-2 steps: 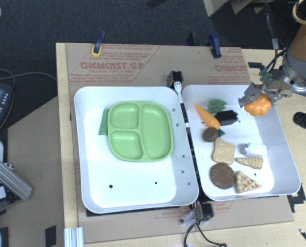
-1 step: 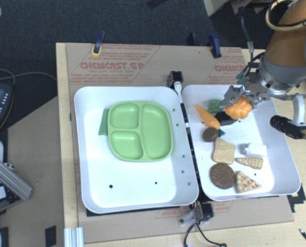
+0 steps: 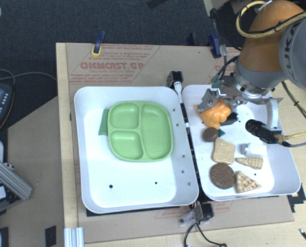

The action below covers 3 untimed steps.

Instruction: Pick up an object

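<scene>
While reaching in from the right, hangs the hand (image 3: 218,101) low over the far left part of the right bin (image 3: 283,164), under the arm (image 3: 269,32) and its orange band. Cannot tell open from closed on the hand, nor any grip.

Right below the hand and pressed close to it: an orange lump (image 3: 215,117), near the bin's left wall. Cannot tell whether on the bin floor or lifted off it.

Just nearer than the lump: a small brown disc (image 3: 210,134), with a dark green scrap (image 3: 221,132) at its right edge. Nearer again: a square cracker (image 3: 224,150), just beside the disc, then a round brown cookie (image 3: 222,175) close to the near rim. Right of the cookie, touching or almost touching it: a pizza wedge (image 3: 245,182). Beyond that wedge: a pale waffle wedge (image 3: 251,162), and past it a small grey piece (image 3: 244,148), both right of the cracker and apart from it.

In the left bin (image 3: 88,158): a green plate (image 3: 140,130) with three wells, lying flat in the far half, over a darker green sheet (image 3: 102,122) peeking out at its left edge.

Both bins just beside each other on the table (image 3: 117,65), brown with red print. At the table's far edge: a blue clamp (image 3: 97,44).
</scene>
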### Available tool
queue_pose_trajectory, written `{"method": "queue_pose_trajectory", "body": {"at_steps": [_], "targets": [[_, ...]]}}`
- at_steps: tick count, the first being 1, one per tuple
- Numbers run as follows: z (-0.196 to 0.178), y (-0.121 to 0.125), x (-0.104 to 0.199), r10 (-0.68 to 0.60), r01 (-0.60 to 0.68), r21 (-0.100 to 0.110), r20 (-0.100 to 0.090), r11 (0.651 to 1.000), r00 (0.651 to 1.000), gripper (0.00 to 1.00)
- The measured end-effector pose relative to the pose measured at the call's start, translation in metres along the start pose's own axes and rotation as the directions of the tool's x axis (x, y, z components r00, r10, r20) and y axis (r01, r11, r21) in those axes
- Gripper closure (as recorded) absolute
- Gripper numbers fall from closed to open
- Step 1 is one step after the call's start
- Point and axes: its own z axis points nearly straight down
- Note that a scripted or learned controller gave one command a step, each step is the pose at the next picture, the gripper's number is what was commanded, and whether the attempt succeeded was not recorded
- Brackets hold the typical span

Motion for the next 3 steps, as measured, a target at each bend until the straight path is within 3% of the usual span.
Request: {"method": "queue_pose_trajectory", "body": {"at_steps": [2,3], "targets": [[0.003,-0.006,0.107,0.000,0.000,0.001,0.001,1.000,1.000,1.00],[-0.016,-0.009,0.118,0.004,-0.004,-0.006,0.003,1.000,1.000,1.00]]}}
